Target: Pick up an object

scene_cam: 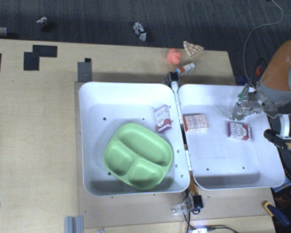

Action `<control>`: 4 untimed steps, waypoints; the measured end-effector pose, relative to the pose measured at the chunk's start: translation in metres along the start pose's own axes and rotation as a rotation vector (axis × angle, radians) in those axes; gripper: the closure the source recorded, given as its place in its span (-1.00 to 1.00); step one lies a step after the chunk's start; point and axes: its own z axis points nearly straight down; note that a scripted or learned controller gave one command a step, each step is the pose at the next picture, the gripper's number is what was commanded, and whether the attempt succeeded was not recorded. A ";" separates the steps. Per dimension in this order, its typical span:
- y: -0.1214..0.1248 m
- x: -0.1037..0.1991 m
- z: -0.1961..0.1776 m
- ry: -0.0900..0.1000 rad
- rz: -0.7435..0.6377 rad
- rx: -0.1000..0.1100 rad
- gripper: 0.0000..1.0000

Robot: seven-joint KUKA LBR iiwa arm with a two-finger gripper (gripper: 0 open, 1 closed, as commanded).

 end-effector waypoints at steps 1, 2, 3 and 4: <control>0.000 0.000 0.000 0.000 0.000 0.000 -1.00; -0.005 0.031 0.012 0.001 0.001 0.007 -1.00; 0.029 -0.003 -0.088 -0.003 0.001 0.002 -1.00; 0.045 0.005 0.014 0.010 -0.002 0.013 -1.00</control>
